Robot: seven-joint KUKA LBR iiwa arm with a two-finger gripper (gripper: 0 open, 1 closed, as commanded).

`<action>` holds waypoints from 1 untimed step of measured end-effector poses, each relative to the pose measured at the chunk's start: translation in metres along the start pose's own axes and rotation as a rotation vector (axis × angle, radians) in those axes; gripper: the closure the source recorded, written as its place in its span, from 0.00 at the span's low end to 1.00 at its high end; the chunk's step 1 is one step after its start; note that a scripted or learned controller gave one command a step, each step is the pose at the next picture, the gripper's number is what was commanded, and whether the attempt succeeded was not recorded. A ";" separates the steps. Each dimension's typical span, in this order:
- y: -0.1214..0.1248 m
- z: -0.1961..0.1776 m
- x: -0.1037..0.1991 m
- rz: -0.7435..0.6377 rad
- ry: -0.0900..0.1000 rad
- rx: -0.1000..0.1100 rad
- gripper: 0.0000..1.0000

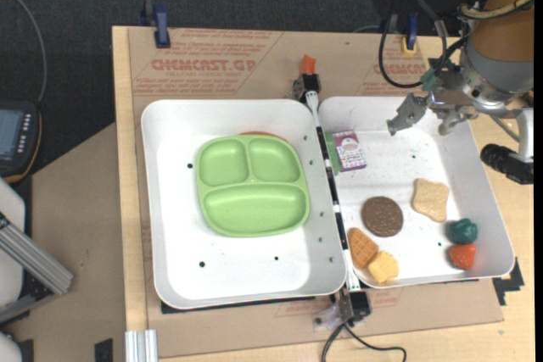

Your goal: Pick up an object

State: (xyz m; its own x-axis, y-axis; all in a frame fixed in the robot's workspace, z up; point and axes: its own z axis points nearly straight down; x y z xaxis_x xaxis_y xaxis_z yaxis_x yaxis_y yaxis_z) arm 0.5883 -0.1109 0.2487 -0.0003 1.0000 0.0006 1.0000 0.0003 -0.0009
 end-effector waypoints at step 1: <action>-0.055 0.058 0.026 0.001 0.002 0.009 0.00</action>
State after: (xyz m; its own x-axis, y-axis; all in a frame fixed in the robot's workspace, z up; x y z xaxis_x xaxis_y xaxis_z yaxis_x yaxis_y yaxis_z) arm 0.5336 -0.0852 0.1904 0.0005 1.0000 0.0027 1.0000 -0.0005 -0.0096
